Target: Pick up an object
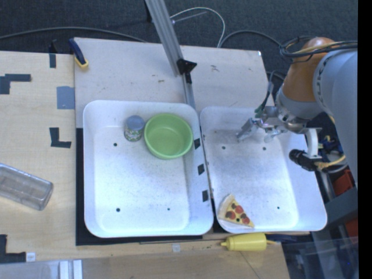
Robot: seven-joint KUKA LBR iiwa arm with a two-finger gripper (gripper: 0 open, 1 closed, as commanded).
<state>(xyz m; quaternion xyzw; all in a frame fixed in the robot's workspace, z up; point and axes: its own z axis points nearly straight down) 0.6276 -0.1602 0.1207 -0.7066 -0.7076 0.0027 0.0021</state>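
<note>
A green bowl [168,135] sits at the back of the left bin [99,214], with a small grey-lidded can [133,128] touching its left side. A toy pizza slice [235,211] lies at the front left corner of the right bin [302,220]. A yellow mustard bottle [245,242] lies on the bench just in front of that bin. My gripper [247,131] hangs over the back of the right bin, its fingers spread open with nothing between them. It is far from the pizza slice and right of the bowl.
A slanted metal pole [168,36] crosses the back of the bench above the bins. A clear plastic container [23,186] lies on the wooden surface at the left. A blue and yellow clamp [78,53] sits at the back left. Cables [221,31] run behind.
</note>
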